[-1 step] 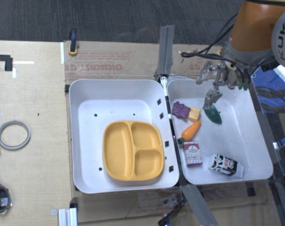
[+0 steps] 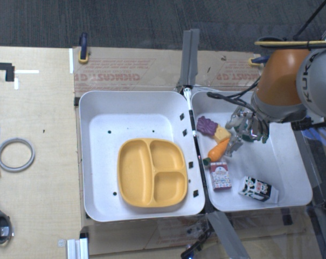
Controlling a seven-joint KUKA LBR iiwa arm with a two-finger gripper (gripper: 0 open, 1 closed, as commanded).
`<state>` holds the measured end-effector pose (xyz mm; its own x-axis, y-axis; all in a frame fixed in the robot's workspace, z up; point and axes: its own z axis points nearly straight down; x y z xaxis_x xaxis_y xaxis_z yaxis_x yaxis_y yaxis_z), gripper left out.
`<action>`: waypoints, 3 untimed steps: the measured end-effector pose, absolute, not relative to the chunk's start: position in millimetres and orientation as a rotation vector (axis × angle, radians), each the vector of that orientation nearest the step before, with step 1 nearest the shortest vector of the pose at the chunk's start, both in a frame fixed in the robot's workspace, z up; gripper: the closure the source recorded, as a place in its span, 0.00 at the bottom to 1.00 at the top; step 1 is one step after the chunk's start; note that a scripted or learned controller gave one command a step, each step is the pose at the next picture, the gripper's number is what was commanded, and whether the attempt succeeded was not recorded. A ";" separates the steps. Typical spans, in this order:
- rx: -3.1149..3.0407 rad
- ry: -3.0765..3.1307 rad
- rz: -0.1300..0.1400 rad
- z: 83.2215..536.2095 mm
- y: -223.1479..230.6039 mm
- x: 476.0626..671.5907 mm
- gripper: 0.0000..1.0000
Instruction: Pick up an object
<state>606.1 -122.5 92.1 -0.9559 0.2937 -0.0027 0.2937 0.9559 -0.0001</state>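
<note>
Gripper (image 2: 239,135) is sitting low in the right bin (image 2: 292,198), wrist angled in from the right. Fingers are pointing down-left into the small cluster at the bin's upper-left corner. They look slightly spread, but I can't tell if they're actually pinching anything; metal and cables are blurring the tips.

Likeliest target is the toy carrot (image 2: 219,150). It's lying just below-left of the fingertips, touching or nearly touching them, orange body tilted, green end away from the gripper. Not seeing it between the fingers, so I'm not calling it grasped.

A yellow block (image 2: 222,133) is sitting immediately left of the tips, and the purple grape bunch (image 2: 207,125) just beyond that. That crowding is probably why the approach is angled rather than straight down.

Toward the near side from the gripper: the small red-and-white carton (image 2: 221,176) lying flat, and the black-and-white cow-print carton (image 2: 256,189) further off, both well apart from the fingers.

Yellow divided plate (image 2: 152,171) is resting in the left bin (image 2: 98,144), far left of the gripper, not involved.

Risk: the tips nudging the carrot instead of straddling it.
</note>
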 end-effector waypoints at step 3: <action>1.337 2.843 -0.002 98.4 -100.8 601.8 1.00</action>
